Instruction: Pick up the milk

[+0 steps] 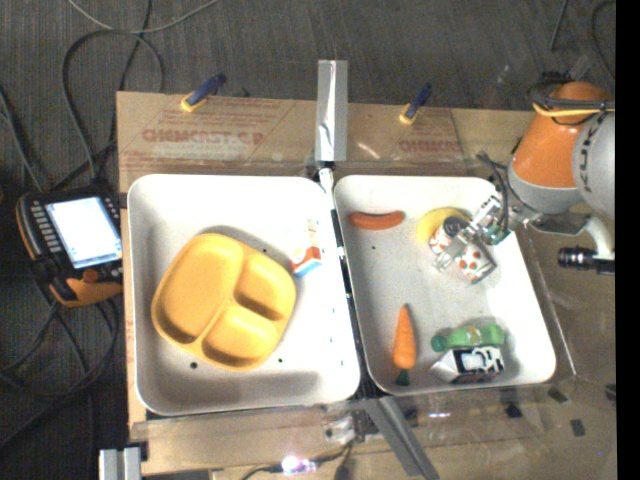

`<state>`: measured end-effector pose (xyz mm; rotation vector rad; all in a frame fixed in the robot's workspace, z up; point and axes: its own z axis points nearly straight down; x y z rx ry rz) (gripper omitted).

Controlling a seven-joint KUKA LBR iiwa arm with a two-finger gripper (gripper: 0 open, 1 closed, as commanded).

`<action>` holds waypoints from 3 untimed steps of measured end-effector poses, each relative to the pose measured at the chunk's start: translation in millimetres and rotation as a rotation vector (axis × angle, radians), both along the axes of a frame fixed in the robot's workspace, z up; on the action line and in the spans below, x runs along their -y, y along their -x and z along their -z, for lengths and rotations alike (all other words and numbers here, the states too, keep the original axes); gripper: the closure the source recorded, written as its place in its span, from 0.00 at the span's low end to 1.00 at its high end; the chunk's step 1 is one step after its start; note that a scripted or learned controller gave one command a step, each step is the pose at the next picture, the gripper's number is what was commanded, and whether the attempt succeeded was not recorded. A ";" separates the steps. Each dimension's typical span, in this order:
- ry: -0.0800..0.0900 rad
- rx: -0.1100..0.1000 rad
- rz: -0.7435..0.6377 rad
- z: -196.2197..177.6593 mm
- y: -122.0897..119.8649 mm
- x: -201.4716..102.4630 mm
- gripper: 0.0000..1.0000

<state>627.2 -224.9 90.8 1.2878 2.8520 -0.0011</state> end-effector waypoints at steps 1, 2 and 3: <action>-0.003 -0.008 -0.040 -72.9 4.2 -1.5 0.00; -0.004 -0.003 0.017 -15.4 -28.4 -2.6 0.00; 0.001 0.002 -0.082 0.6 8.8 -1.3 0.00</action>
